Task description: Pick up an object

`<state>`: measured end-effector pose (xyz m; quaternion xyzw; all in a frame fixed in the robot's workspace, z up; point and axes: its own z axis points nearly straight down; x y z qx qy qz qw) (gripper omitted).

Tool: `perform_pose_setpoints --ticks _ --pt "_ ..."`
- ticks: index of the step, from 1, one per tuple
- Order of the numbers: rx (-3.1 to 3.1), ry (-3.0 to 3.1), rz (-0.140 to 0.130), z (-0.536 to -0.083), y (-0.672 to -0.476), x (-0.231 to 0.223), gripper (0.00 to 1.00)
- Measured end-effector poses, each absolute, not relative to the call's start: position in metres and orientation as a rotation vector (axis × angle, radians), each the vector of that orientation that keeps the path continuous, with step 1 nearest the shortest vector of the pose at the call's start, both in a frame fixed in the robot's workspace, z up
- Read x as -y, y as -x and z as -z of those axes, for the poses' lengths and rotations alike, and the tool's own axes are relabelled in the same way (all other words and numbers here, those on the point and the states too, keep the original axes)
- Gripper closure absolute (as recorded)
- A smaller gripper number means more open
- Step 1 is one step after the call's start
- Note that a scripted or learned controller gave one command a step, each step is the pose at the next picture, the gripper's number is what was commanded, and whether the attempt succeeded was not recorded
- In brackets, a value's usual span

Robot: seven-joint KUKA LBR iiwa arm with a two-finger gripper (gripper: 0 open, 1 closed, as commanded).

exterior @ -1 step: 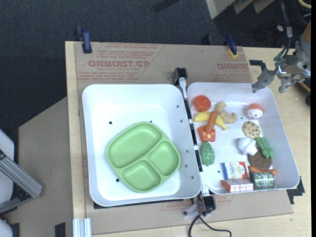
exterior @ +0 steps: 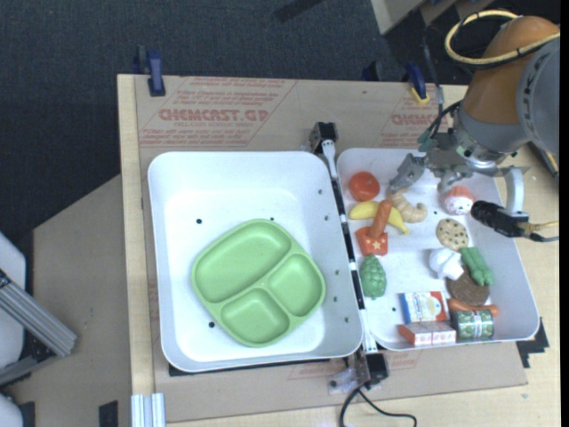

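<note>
Red tomato [exterior: 363, 185] beside banana [exterior: 369, 210], carrot [exterior: 380, 218].

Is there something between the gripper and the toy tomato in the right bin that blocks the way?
Nothing visible does. The gripper hangs over the back of the right bin, and the toy tomato lies to its left with bare white floor between them. The banana and carrot lie nearer the camera, beside that path.
</note>
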<state>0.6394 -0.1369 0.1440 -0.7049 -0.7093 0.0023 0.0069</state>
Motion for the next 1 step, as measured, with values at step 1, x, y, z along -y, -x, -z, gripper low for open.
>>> perform_pose_setpoints --ticks 1 --pt "2.228 2.224 -0.001 -0.0854 -0.6305 0.1254 0.00"
